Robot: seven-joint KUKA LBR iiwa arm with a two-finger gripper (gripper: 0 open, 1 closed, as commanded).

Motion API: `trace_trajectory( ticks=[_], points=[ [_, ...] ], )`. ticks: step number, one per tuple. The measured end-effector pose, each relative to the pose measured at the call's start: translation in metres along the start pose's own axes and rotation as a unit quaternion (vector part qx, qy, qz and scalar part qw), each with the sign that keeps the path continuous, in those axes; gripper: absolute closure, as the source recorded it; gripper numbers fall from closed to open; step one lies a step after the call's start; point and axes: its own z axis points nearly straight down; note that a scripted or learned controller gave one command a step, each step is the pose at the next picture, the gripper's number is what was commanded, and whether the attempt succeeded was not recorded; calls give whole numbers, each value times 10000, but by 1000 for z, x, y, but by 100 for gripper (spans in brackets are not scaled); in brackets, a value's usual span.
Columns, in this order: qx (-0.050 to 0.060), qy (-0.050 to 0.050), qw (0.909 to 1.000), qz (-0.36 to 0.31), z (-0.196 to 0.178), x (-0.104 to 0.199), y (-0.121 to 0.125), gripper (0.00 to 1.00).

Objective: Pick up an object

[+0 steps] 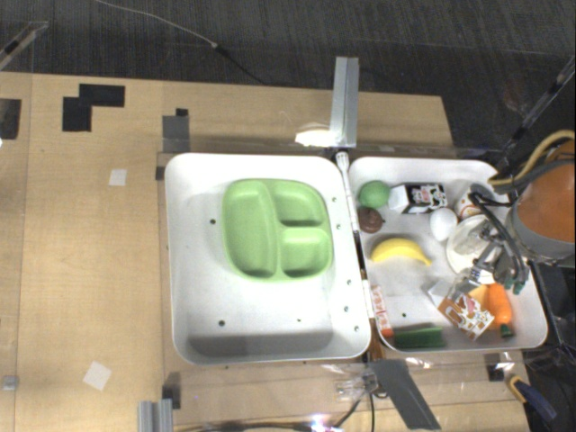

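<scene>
My gripper hangs low over the right part of the right bin, reaching in from the right below the arm's orange band. It sits just above a clear plastic cup, an orange carrot and a printed snack packet. Cables and the wrist cover its tips. Further left in the same bin lie a yellow banana, a green ball, a brown ball, a black-and-white carton and a white egg.
A green flat block and a red strip lie along the right bin's front and left wall. The left bin holds a green divided tray. A metal post stands behind the bins.
</scene>
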Motion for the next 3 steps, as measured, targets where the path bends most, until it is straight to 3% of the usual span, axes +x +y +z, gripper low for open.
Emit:
trace_trajectory(
  ticks=[1,2,3],
  points=[
    [30,-74,9997,228,-1,9,1,0],
    [7,-25,9995,324,0,7,-3,0],
    [28,-57,9991,423,-1,9,0,0]
  ],
)
